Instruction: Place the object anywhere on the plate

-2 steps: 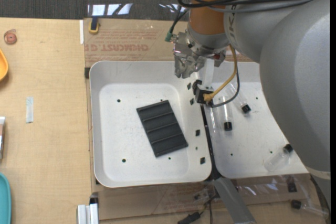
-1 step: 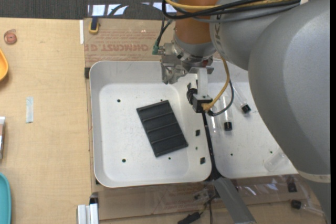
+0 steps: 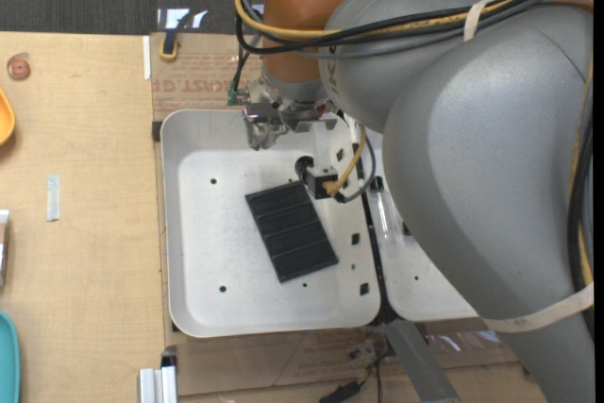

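Lying flat and aslant in the left white bin [image 3: 189,297]: one dark ribbed object [image 3: 291,231], ungripped. Hand [image 3: 269,129]: poised near the bin's far rim, apart from the object; finger state cannot be told. Step judged: pre-grasp. Next move calls for descending onto the object squarely.

Left bin [image 3: 189,297]: floor open left of and below black ribbed plate [image 3: 291,231]. Gripper [image 3: 267,129] crowds far rim. Arm [image 3: 472,127] covers right bin [image 3: 425,288].
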Controlling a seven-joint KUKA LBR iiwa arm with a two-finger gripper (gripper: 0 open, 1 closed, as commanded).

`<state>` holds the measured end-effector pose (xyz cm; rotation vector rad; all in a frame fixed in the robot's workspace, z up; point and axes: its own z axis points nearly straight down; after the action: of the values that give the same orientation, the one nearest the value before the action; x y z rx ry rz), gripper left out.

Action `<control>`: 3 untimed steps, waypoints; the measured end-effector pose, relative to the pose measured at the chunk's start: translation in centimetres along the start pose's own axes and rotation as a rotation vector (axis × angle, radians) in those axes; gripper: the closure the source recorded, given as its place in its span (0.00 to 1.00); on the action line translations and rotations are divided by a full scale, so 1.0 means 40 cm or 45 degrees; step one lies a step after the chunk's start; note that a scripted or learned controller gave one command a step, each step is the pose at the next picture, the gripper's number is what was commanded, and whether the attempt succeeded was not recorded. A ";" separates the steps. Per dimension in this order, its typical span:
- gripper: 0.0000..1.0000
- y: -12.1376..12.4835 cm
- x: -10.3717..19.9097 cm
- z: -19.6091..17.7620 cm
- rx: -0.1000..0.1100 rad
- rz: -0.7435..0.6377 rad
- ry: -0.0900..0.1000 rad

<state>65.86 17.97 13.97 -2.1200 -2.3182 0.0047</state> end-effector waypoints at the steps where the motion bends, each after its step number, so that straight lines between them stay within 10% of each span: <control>1: 1.00 -0.065 0.114 -0.204 -0.001 -0.125 0.000; 2: 1.00 -0.189 0.115 -0.215 0.000 -0.209 0.000; 3: 1.00 -0.060 0.100 -0.226 -0.003 -0.529 -0.001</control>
<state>63.13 21.76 23.02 -1.5964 -2.7069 0.0026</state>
